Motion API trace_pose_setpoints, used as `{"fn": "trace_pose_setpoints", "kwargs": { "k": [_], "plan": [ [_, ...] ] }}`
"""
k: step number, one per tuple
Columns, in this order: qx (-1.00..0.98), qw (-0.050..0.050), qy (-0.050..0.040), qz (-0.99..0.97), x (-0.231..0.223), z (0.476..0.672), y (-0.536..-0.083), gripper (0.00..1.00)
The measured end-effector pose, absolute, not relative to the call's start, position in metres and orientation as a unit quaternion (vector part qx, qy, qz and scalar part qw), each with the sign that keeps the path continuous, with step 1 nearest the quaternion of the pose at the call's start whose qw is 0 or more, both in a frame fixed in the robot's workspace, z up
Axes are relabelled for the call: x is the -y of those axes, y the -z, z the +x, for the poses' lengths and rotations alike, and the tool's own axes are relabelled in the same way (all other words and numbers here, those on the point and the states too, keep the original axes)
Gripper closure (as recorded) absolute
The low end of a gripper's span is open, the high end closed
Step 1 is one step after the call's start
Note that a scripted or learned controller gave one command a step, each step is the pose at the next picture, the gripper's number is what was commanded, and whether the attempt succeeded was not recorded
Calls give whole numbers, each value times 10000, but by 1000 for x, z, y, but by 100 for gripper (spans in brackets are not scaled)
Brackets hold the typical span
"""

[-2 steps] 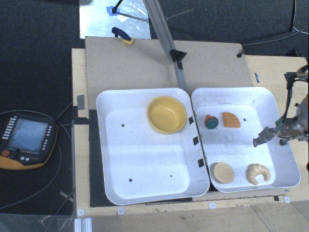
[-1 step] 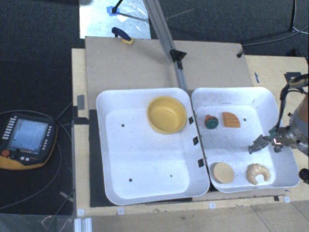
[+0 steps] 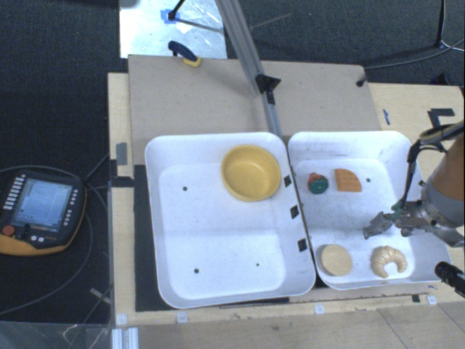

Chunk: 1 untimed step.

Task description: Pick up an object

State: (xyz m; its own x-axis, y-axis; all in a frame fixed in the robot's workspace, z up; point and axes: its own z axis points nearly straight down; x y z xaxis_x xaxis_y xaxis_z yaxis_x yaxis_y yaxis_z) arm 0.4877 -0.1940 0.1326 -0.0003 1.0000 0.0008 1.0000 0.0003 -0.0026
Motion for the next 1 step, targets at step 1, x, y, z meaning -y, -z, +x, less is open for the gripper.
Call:
{"fn": "trace_pose_setpoints", "kwargs": {
  "k": [1],
  "plan": [
    [7072, -7, 3, -7070, 195, 489, -145, 100]
  ]
}}
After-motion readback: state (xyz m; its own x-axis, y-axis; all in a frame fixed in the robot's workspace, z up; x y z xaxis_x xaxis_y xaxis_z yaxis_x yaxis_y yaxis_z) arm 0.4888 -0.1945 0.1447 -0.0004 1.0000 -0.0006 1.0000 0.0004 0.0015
